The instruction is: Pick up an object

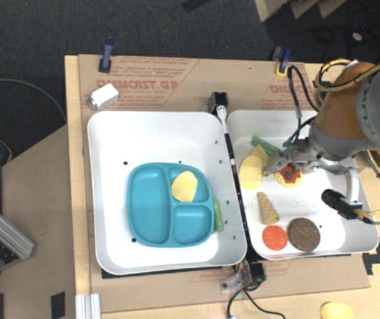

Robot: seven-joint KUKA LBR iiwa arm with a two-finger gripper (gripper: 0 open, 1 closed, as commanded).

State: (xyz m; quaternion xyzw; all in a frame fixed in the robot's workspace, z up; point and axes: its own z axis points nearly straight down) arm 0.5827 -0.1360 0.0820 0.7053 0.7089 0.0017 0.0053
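Left bin (110, 198): teal tray (151, 208) holding a yellow piece (185, 186), untouched. Right bin (349, 241): hand (289, 167) low over a small red-orange object (287, 175); nothing lifted, so pick not yet done by my reading. Hand's grip state cannot be told; the wrist hides it.

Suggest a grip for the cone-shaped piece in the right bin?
Take the cone across its wider lower half, coming straight down. It lies flat, narrow tip toward the back, so fingers could likely close across its width. The orange disc sits close below, so stay mid-body.
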